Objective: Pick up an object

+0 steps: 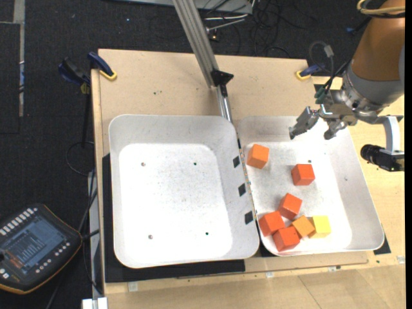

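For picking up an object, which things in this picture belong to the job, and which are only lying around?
Belong to the job:
- open two-finger tool
- orange cubes, for example the lone orange cube
- small yellow cube
- right white shallow bin holding the cubes

Only lying around:
- left white shallow bin
- grey handheld control pendant
- blue and yellow clamps

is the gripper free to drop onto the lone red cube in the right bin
Probably yes. The red cube sits apart from the other blocks, nothing lies over it, and the open gripper hangs just above and beyond it over the right bin.
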`<act>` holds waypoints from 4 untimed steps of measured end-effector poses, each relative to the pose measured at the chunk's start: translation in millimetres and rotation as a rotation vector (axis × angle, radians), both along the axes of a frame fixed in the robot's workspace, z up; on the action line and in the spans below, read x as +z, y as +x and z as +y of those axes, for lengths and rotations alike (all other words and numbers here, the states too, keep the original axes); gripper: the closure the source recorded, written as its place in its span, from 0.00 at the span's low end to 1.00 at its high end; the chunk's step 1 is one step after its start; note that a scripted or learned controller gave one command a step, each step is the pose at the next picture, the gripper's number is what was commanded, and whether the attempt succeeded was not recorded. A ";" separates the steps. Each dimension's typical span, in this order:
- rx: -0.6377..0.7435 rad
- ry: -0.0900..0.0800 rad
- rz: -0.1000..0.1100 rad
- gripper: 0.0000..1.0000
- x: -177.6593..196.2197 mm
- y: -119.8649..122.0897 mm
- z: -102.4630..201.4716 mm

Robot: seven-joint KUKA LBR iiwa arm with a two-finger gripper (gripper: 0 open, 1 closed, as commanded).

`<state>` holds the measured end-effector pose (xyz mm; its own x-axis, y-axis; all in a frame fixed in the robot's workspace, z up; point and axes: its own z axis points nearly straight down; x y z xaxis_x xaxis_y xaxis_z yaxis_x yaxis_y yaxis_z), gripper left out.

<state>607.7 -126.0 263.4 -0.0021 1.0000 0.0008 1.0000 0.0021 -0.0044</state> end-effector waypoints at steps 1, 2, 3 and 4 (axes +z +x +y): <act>0.000 -0.001 -0.004 0.00 2.6 0.7 -0.2; -0.004 -0.001 0.001 0.00 -53.1 -1.5 -10.1; -0.003 0.000 0.003 0.00 -116.5 -4.3 -13.8; -0.002 -0.001 -0.006 0.00 -149.1 -3.5 -13.8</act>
<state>604.2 -139.8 114.3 0.0000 1.0000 -0.0005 1.0000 0.0000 0.0016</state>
